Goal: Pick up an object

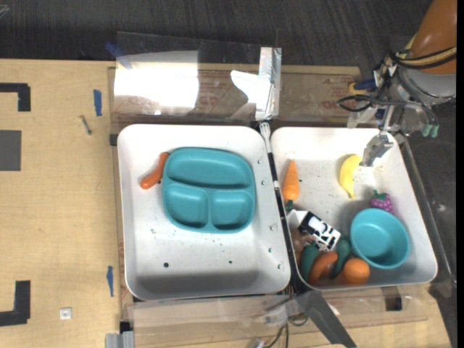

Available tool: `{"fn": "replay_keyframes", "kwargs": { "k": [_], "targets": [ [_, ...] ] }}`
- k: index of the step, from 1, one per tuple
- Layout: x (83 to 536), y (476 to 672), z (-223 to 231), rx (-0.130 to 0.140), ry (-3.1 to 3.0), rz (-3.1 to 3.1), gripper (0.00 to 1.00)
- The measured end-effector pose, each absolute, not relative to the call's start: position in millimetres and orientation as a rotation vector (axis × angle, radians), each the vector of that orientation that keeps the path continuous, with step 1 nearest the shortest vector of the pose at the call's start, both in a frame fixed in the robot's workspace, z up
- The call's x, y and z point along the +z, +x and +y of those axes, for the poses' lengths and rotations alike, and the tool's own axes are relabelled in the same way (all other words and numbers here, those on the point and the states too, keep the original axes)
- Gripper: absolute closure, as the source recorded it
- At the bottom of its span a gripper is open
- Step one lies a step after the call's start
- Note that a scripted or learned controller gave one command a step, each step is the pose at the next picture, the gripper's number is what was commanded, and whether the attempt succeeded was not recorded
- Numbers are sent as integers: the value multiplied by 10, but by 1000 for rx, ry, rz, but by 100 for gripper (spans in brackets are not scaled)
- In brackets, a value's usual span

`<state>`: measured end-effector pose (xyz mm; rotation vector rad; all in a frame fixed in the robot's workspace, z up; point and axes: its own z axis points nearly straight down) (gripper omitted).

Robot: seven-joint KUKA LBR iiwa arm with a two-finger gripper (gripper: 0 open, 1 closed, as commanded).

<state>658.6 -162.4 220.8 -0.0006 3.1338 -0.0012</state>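
- The arm [433, 38] comes in from the upper right, its orange band at the top right corner and the grey wrist angled down and to the left over the far side of the right bin [417, 187].
- The gripper [377, 151] hangs just above the far end of the yellow banana [349, 174], near the bin's back wall; whether it touches the fruit cannot be told.
- Nothing shows between the fingers, and whether they are spread or closed cannot be told from this slant.
- The banana lies on the bin floor, well behind the teal bowl [378, 238], with a small purple bunch of grapes [382, 202] between the two.
- An orange carrot [291, 181] lies along the right bin's left wall.
- A black-and-white toy [319, 231] sits near the bin's middle, above a cluster of orange and dark green toy foods [335, 264] at the front edge.
- The left bin [138, 252] holds a teal divided plate [209, 188], with an orange sausage-shaped piece [153, 172] touching its left rim.
- Both bins sit side by side on the wooden counter [51, 194].
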Motion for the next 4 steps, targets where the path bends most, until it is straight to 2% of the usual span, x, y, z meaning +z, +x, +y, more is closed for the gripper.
{"fn": "replay_keyframes", "kwargs": {
  "k": [1,2,3,4],
  "targets": [
    [900,6368,-1764,-4,17,3129,0],
    [1022,6397,-1746,-8,12,3120,100],
    [1013,6393,-1740,-6,12,3122,0],
    [873,6281,-1634,1,223,3128,0]
  ]
}}
